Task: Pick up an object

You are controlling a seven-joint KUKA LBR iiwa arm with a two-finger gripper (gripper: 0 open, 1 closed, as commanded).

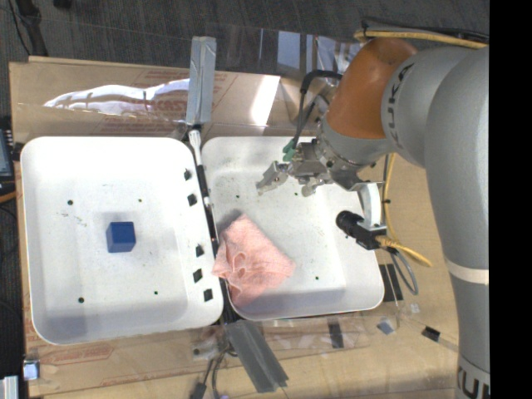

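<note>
Gripper (287, 177) hangs over the right bin (332, 298), toward its 12 o'clock edge, arm (432, 98) coming in from 3 o'clock. Fingers look spread apart, one tip pointing toward 9 o'clock, the other just beside it toward 3. Nothing between them.

Candidates:
- pink cloth (252, 258), crumpled, sitting at roughly 7 o'clock in the right bin, pushed against the divider between the two bins. From the gripper it lies toward 7 o'clock, near but clearly apart.
- blue cube (121, 236) in the left bin (50, 322), a bit toward 9 o'clock of that bin's centre, well apart from the gripper and across the divider.

Judgement: cloth is the nearer pick, same bin, no crossing needed. To do it well:
- centre over the bunched ridge of the cloth at its 6 o'clock side, not the flat corner up at 12; folds give the fingers something to bite.
- keep the jaws wide on descent and go right down to the bin floor, cloth is thin.
- stay off the divider wall at 9 o'clock; cloth edge touches or nearly touches it, can't tell which.
- close fully, lift straight up, check fabric comes with it.

Risk: pinching a single layer that slips out on the lift.
</note>
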